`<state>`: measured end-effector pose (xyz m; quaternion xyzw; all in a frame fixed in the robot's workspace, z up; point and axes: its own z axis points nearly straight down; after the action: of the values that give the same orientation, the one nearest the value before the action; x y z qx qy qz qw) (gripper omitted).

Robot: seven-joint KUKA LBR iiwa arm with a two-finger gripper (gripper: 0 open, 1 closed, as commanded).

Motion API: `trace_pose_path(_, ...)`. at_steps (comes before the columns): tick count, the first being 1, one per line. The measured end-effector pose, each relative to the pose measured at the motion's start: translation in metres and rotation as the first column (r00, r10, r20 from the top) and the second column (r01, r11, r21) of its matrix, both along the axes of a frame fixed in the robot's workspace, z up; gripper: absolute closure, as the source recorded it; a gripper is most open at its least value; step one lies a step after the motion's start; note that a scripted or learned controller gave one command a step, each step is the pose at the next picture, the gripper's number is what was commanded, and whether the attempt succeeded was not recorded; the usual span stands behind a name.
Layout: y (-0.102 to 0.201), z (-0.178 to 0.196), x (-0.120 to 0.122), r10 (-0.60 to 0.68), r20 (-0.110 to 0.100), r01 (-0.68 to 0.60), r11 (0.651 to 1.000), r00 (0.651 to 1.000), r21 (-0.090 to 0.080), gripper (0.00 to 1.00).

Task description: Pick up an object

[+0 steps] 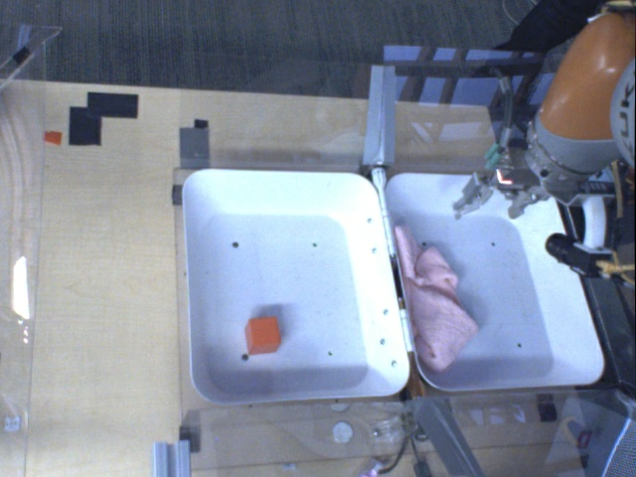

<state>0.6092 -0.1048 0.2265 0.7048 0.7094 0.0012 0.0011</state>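
Above the right bin (556, 366), the claw (495, 198) hangs spread apart, gripping nothing, near crumpled pink cloth (435, 301).

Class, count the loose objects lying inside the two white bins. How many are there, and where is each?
2. An orange block lies near the front of the left bin. A pink cloth lies crumpled along the left side of the right bin; it could hide something beneath.

Two white bins (298, 192) on a pale wood-toned surface (99, 266). Orange cube (263, 335) in the left bin; pale pink cloth (434, 306) in the right bin. Grey arm with an orange band (588, 68); black blocks (99, 115) on the surface's far left.
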Motion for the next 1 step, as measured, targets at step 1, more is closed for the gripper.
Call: trace_pose_path(1,-0.0032,-0.0858,-0.0334,-0.006,0.0,0.006,1.0,1.0,0.0,0.0)
